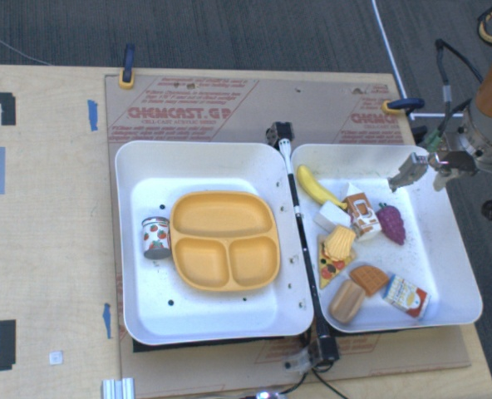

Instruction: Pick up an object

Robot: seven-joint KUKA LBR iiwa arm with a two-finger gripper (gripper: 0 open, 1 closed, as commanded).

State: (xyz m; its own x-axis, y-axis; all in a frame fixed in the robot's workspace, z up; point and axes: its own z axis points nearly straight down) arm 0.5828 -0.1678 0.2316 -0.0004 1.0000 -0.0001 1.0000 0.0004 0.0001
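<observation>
The right bin [454, 248] holds several toy foods: a yellow banana [316, 187], a white block [332, 216], an orange and white carton [362, 214], purple grapes [392, 224], a yellow waffle piece [339, 243], a pizza slice [329, 269], a brown cookie [369, 278], a bread roll [346, 302] and a red and white pouch [406, 297]. My gripper [420, 177] hangs above the bin's far right part, up and to the right of the grapes. It is open, with nothing between its fingers.
The left bin [138, 189] holds an orange divided plate [225, 239] and a small printed can [155, 238] at the plate's left. A black hinge bar [296, 214] runs between the bins. Blue clamps [128, 63] [404, 104] sit on the cardboard's far edge.
</observation>
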